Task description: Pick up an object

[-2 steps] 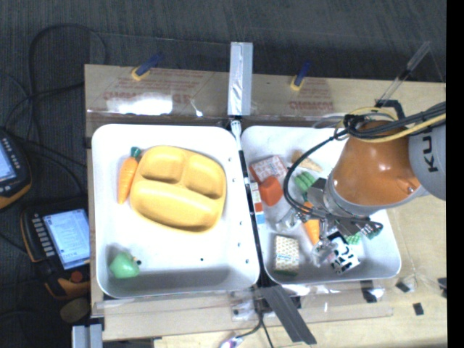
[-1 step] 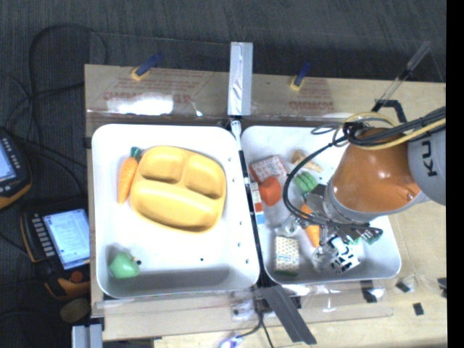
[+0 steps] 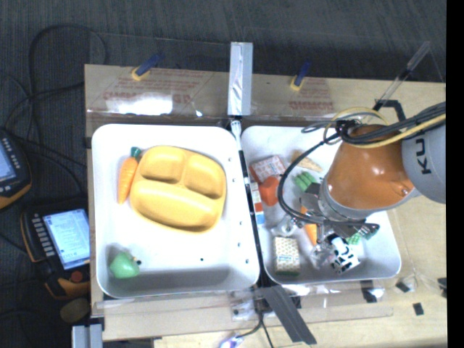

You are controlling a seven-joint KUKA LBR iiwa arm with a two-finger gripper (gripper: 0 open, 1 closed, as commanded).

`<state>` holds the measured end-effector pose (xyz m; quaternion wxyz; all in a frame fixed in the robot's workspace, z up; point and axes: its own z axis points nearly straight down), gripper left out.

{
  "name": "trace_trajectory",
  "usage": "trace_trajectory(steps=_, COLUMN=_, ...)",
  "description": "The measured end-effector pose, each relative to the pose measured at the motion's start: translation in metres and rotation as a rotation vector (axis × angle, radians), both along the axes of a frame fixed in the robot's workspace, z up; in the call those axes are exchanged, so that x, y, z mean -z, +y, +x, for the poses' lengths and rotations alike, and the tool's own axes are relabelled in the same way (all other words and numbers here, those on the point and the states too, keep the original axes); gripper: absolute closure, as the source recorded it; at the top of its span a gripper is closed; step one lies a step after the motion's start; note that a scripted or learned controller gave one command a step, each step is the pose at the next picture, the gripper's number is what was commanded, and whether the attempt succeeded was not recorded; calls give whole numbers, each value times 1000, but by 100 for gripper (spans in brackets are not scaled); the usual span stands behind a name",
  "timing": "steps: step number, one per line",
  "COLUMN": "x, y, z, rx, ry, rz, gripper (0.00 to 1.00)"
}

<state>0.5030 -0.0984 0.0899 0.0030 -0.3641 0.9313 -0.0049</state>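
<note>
The gripper [image 3: 330,251] hung low in the right bin [image 3: 390,267], its grip untellable; just beside it, a box [image 3: 287,254] lay pointing at the near rim.

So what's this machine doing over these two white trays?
A robot arm reaches in from the right, its gripper down among small items in the right bin, trying to pick one up. Whether it has one is unclear. The left bin holds a yellow tray, a toy carrot and a green toy.
</note>
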Motion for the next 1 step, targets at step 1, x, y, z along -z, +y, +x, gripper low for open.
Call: trace_trajectory(steps=1, x=-10, y=2, z=2, rx=-1, ry=-5, rz=0, gripper=100)
